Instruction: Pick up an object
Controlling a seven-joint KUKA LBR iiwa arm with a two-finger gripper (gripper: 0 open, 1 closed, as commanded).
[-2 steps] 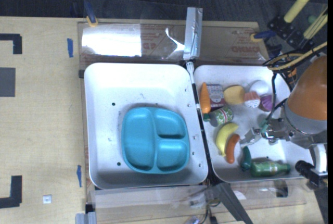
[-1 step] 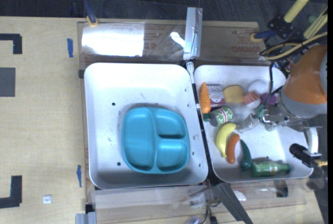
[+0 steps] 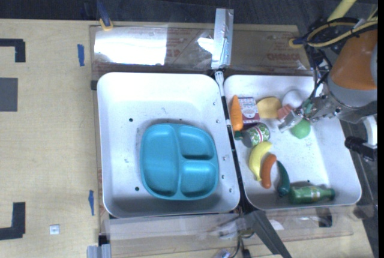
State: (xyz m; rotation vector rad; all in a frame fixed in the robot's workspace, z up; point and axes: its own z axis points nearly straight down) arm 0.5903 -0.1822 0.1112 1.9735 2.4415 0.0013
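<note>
My gripper (image 3: 295, 118) hangs over the upper middle of the right bin (image 3: 336, 155), reaching in from the right under the orange-banded wrist. A small green ball (image 3: 302, 129) sits right at its tip, touching or just beneath it; I cannot tell whether it is gripped. A white rounded object (image 3: 292, 98) and a yellow lemon (image 3: 269, 107) lie just left of the gripper. Further left are a red box (image 3: 248, 108) and an orange carrot (image 3: 236, 114).
Lower in the right bin lie a small can (image 3: 258, 132), a banana (image 3: 258, 156), an orange-red sausage shape (image 3: 267, 171), a dark green piece (image 3: 282, 177) and a green bottle (image 3: 310, 193). The left bin (image 3: 120, 101) holds a blue divided plate (image 3: 178, 160).
</note>
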